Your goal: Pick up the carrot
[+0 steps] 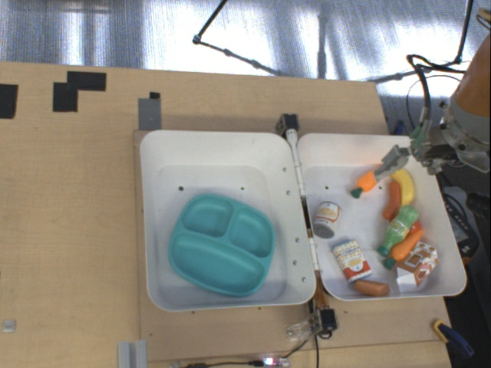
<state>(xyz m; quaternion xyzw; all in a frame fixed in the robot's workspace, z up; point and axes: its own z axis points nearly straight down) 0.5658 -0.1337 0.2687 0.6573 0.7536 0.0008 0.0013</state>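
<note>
Landmark: the right bin, everything below is placed against it.
Front edge: a sausage lies closest to the near rim, with a small carton just behind it and a red-and-white box in the near right corner.
Middle: a green bottle leans over an orange piece, a little tin stands near the left wall, and a banana lies beside a reddish sausage shape.
Carrot: the carrot sits toward the far side of the bin, on bare floor, green end pointing left, well apart from the tin and just left of the banana.
Claw: the claw hangs at the far right part of the bin, just beyond the carrot's orange end; I cannot tell how wide it stands, and nothing shows in its grip.
Doing it well: I'd judge it should come across the carrot's narrow width and settle low before closing.
In the way: the banana is the nearest neighbour and could get nudged.
Further off: a teal tray rests in the left bin on the table.
</note>
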